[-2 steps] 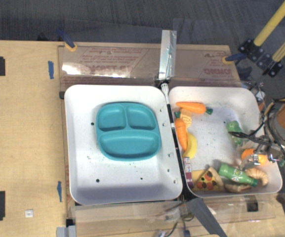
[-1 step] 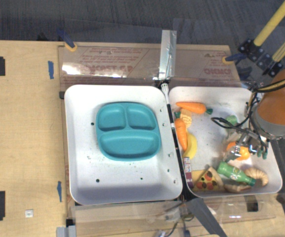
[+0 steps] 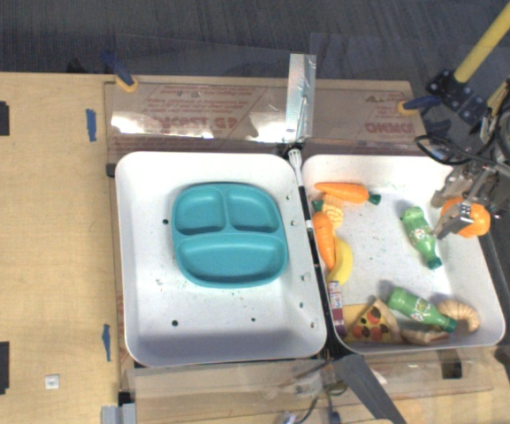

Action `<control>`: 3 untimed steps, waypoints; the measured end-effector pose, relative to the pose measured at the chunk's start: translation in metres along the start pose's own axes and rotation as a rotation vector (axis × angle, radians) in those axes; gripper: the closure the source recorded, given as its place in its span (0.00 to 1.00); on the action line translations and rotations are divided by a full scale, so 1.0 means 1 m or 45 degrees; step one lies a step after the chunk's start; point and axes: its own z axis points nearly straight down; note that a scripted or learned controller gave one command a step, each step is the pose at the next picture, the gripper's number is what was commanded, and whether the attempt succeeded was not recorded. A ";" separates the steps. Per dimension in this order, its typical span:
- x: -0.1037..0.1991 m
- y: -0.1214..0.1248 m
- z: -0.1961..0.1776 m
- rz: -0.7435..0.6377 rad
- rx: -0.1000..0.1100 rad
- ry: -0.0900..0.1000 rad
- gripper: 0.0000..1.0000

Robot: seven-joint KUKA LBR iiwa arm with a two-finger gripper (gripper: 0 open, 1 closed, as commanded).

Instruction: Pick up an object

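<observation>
At the right edge of the frame, the claw [image 3: 463,208] is closed around a small orange fruit [image 3: 472,220], held above the right side of the right bin [image 3: 387,170]; I judge the pick is already made. The left bin [image 3: 140,237] carries one teal divided plate [image 3: 230,234]. In the right bin I count two green bottles [image 3: 421,235], two carrots [image 3: 343,193], one banana [image 3: 342,263], one pizza slice [image 3: 371,321] and one croissant [image 3: 463,313].
</observation>
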 end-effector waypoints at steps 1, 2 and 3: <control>-0.024 0.065 0.036 -0.122 -0.001 0.014 1.00; -0.050 0.090 0.000 -0.155 -0.001 0.007 1.00; -0.009 0.062 0.171 -0.336 -0.002 0.007 1.00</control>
